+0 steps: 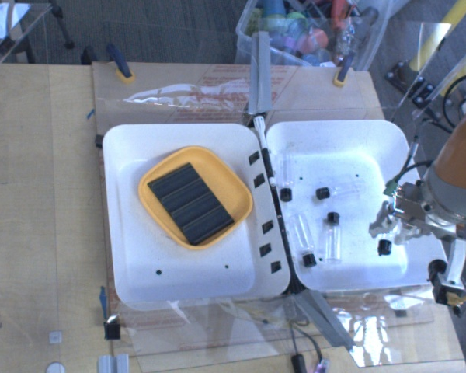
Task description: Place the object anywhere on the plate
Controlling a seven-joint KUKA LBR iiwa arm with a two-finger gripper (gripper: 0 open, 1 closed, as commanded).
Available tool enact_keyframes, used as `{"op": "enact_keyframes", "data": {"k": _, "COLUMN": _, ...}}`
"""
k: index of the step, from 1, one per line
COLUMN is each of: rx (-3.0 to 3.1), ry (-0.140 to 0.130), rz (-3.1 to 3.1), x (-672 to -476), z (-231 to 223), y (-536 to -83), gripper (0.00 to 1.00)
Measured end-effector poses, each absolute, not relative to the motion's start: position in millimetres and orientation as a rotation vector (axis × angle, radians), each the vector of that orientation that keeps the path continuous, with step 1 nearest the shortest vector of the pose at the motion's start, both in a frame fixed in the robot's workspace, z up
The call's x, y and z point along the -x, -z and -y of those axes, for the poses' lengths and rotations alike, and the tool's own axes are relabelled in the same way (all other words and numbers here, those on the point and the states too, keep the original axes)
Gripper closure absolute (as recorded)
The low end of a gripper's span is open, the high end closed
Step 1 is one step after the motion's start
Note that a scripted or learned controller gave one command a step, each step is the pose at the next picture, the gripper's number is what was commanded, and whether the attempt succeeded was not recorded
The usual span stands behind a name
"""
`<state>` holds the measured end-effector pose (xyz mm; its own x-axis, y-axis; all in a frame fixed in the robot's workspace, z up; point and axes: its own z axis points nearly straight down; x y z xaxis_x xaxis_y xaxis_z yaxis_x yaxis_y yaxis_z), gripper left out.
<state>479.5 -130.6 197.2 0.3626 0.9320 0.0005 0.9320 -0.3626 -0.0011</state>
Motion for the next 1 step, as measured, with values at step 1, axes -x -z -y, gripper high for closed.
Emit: {"op": "enact_keyframes", "data": {"k": 1, "rx": 2.592, "ry": 0.000, "rz": 1.773, "x": -479.5, "z": 130.6, "y": -197.2, "gripper": 0.00}}
